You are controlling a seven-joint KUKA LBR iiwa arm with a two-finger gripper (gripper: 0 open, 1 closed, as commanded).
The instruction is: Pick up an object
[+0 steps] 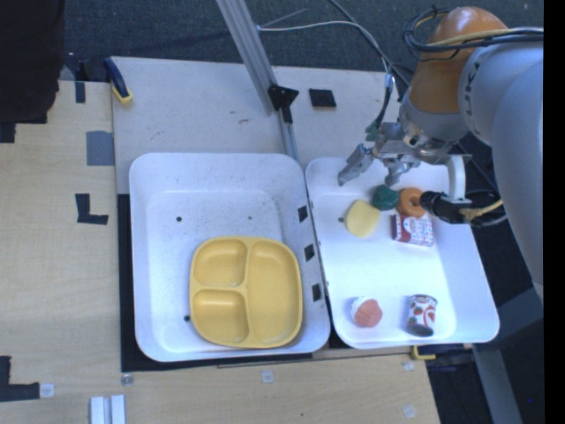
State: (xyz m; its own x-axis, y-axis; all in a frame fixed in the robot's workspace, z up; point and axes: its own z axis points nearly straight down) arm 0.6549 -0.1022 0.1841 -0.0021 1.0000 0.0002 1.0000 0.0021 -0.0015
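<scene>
White bin [459, 307]: I'm watching the right-hand one, toward the worktop's right edge; the task's objects are lying in it.
Jaws [381, 164]: hanging spread over the bin's far edge, pinching nothing.
Nearest objects: green piece [384, 197], yellow lump [361, 218], orange piece [411, 202] and red-and-white packet [414, 230], all crowding together.
Risk: I'm expecting a descending finger to nudge a neighbour or catch two at once.
Other risk: the yellow lump looks rounded and may be squirting out sideways.
</scene>
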